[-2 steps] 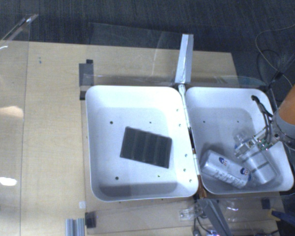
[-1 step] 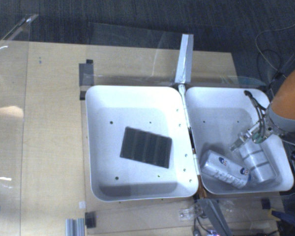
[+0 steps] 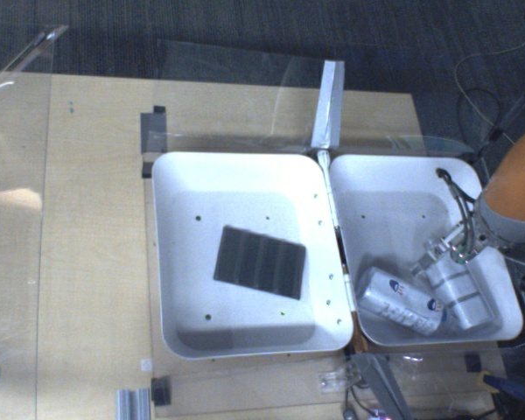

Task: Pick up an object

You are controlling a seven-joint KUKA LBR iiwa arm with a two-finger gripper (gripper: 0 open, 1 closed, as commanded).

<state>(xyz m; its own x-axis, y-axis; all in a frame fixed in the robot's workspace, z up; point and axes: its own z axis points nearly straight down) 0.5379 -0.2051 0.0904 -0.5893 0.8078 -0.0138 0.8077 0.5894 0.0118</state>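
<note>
Reaching into the right bin (image 3: 394, 191) from the right, gripper (image 3: 455, 291) low beside a silver, labelled tube (image 3: 398, 300) lying near the front wall. Flat, dark, ribbed rectangular pad (image 3: 260, 262) alone in the left bin (image 3: 236, 178).

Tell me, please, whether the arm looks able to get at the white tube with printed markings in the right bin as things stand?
Probably yes. The white tube with printed markings lies uncovered near the right bin's front wall, and the end effector is already low beside it with nothing between them.
</note>
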